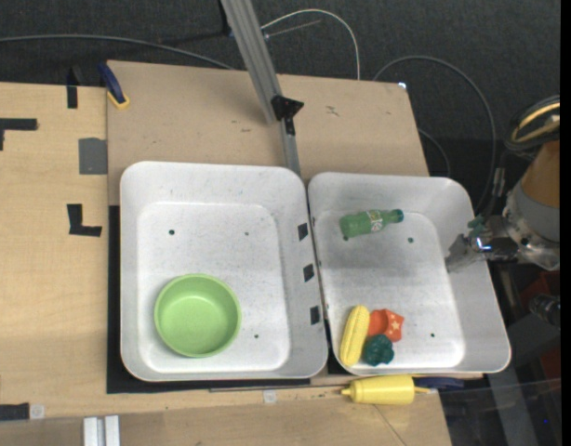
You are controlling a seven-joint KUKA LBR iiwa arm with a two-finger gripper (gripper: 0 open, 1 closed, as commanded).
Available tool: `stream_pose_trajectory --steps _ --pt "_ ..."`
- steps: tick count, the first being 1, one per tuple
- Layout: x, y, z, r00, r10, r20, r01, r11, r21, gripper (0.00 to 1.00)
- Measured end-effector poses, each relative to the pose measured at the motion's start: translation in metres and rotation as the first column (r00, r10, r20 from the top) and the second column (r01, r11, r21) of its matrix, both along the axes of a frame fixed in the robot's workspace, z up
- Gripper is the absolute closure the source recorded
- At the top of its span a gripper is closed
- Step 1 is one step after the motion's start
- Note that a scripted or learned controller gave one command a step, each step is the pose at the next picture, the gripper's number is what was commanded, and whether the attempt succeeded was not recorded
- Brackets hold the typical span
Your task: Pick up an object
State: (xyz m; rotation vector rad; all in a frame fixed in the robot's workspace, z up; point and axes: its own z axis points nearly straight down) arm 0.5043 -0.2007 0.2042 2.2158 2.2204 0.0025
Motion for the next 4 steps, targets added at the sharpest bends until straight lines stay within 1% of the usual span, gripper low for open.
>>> stream_pose_trajectory --steps 1,2,3,4 --pt "0.001 0.000 0.019 1.000 -0.001 -0.004 0.001 1.000 0.002 1.00" --pt "0.019 0.047 0.010 1.000 0.004 -0.007 -0.004 1.000 0.003 1.00" --pt "0.040 0.086 0.009 1.000 0.004 -0.006 -0.004 1.000 0.004 1.00" --pt "0.063 0.139 0.020 1.000 0.005 -0.004 -0.005 1.000 0.004 1.00"
